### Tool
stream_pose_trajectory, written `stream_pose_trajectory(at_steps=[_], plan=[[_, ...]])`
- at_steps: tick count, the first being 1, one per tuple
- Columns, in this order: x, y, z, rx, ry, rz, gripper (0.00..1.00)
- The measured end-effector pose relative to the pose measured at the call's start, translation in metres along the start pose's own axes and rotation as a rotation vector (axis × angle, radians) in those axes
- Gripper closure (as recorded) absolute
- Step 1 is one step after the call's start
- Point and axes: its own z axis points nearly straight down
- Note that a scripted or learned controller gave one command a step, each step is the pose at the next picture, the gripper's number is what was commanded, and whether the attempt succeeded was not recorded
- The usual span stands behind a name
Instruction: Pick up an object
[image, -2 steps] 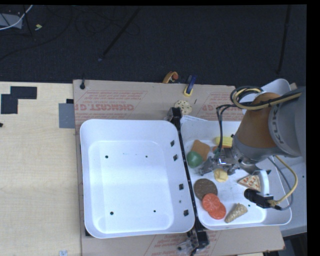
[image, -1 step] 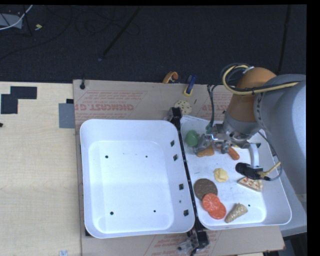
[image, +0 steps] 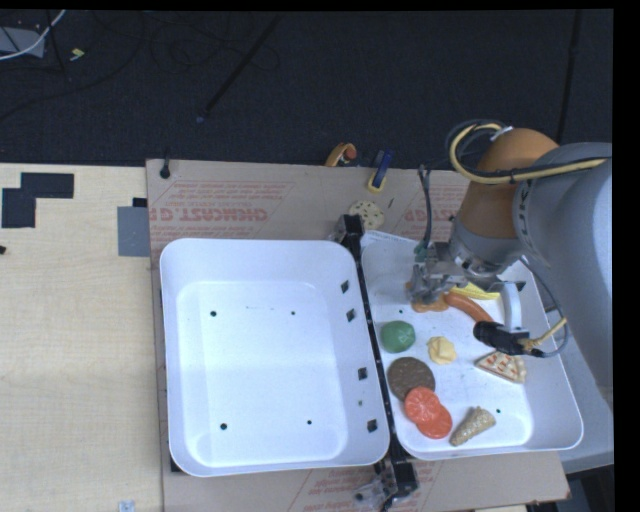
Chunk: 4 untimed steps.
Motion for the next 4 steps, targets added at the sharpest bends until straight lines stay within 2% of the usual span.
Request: stream_pose_trajectory(at_steps=[1,2,3,4], plan=[[-0.064,0.001,-0.095,-0.011,-0.006,0.003,1.00],[-0.026,0.002,-0.234,-0.019,-0.003,-0.004,1.00],[0.006,-0.001,-0.449,-0.020,-0.003,-0.003,1.00],[-0.048,-0.002,-0.437,0.000,-0.002,0.004,1.00]])
